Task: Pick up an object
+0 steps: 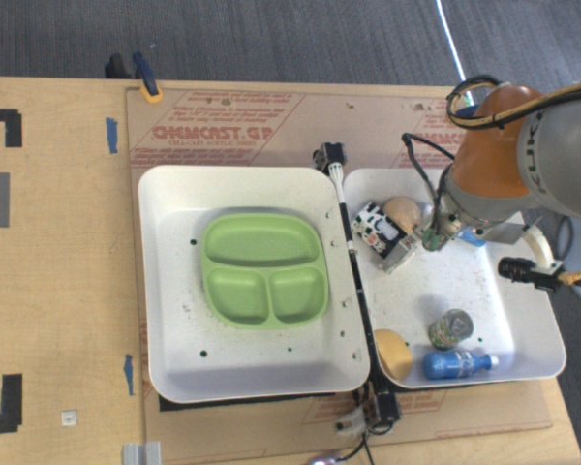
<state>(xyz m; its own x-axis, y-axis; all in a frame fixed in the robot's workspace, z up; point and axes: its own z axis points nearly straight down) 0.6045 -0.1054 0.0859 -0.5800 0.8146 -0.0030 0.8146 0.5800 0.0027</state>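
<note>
My gripper [434,232] hangs low over the back of the right bin [484,303], under the orange-banded wrist. Just left of it lie a beige egg-shaped object [403,211], a black-and-white patterned item [372,225] and a small clear box [399,252]. A bit of green shows at the gripper's tip, and I cannot make out whether anything is held. Nearer the front of this bin rest a grey-green crumpled ball [451,328], a blue bottle [459,363] on its side and a tan round piece [393,354].
The left bin [165,260] holds a green divided plate [264,267]. A little blue item [473,239] peeks out beneath the arm. The arm covers the right bin's back right corner. Brown cardboard lies under both bins.
</note>
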